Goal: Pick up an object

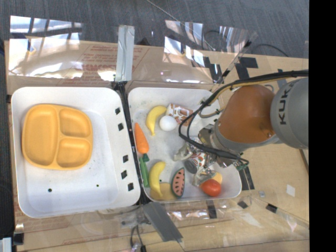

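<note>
The right bin [157, 96] holds a yellow banana [153, 118], a white egg-like ball [167, 123], a small printed box [179, 112], an orange carrot with a green top [142, 143], a second banana [157, 176], a watermelon slice [179, 182] and a red tomato [211, 187]. My gripper [198, 161] reaches down into this bin's lower right part, just above the tomato and right of the watermelon slice. The orange band and wrist cover the bin's right side.
The left bin [31, 201] carries a yellow divided tray [56, 136]. Black cables [210, 101] loop from the wrist over the right bin. Cardboard and shiny tape surround both bins.
</note>
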Robot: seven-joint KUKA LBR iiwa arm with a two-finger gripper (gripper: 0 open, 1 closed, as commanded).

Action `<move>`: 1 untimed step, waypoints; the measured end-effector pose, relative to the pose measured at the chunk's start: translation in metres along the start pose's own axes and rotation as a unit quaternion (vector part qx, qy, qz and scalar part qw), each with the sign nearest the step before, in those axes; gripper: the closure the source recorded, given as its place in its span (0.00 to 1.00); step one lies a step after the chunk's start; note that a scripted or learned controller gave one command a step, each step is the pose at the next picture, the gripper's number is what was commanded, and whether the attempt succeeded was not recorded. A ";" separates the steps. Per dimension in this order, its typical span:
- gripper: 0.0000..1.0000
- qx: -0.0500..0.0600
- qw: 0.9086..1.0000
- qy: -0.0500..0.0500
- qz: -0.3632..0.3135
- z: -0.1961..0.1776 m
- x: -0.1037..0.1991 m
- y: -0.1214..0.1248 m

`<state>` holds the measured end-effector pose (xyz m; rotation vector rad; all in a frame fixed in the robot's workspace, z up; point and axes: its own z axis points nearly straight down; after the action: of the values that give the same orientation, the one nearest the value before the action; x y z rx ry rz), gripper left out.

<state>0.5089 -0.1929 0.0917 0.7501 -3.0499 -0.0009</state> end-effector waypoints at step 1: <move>0.00 -0.001 0.998 0.000 -0.055 0.000 0.028 -0.004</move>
<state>0.4862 -0.2096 0.0915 0.9179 -3.0030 -0.0023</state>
